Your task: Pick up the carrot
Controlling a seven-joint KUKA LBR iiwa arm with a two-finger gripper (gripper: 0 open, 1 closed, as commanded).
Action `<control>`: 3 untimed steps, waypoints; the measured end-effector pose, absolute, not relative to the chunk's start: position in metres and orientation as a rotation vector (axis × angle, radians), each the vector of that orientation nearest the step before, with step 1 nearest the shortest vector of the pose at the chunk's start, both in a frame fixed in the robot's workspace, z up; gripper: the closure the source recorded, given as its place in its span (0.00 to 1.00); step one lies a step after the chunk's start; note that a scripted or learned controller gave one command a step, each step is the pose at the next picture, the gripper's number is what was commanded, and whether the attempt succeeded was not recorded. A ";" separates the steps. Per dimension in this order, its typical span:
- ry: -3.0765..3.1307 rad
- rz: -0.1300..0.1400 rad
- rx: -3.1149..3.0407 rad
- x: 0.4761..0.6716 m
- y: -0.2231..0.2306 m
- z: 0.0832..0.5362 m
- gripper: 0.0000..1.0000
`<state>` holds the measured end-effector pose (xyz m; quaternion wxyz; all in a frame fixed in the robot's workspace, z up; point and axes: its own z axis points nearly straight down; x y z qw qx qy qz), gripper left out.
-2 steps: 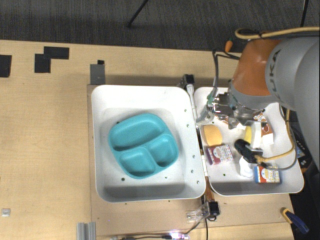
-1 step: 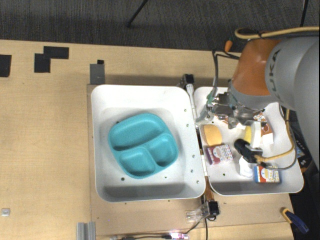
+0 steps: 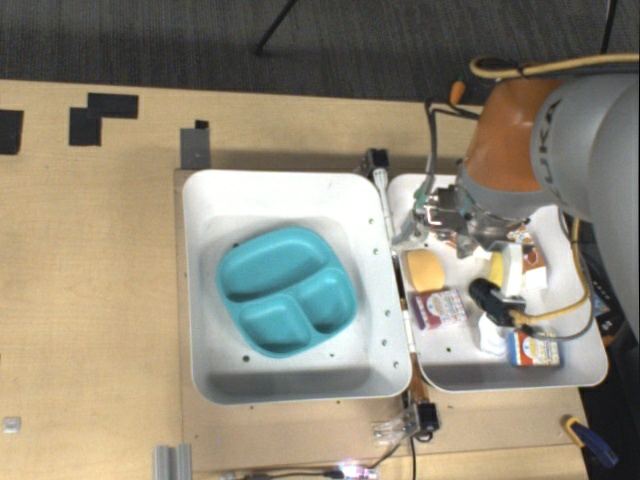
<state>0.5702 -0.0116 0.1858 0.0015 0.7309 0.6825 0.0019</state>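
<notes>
- Hovering over the right bin [image 3: 596,360] with the gripper [image 3: 447,226]; impossible to tell whether open or closed.
- Hard to single out the carrot; probably somewhere amid that bin's clutter.
- Best to centre over it alone before descending.

The arm [image 3: 590,138] is a bulky, rounded grey shell with a broad orange band [image 3: 510,133] above the wrist (dark lettering shows partly on the grey). Thin black cables loop beside it, and the end effector [image 3: 450,223] is a cluster of dark metal parts.

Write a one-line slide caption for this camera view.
KUKA arm reaches over the right bin of cluttered small items, while a teal divided plate sits in the left bin.
</notes>
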 end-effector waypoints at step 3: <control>2.142 0.006 2.294 0.570 -0.012 0.186 0.00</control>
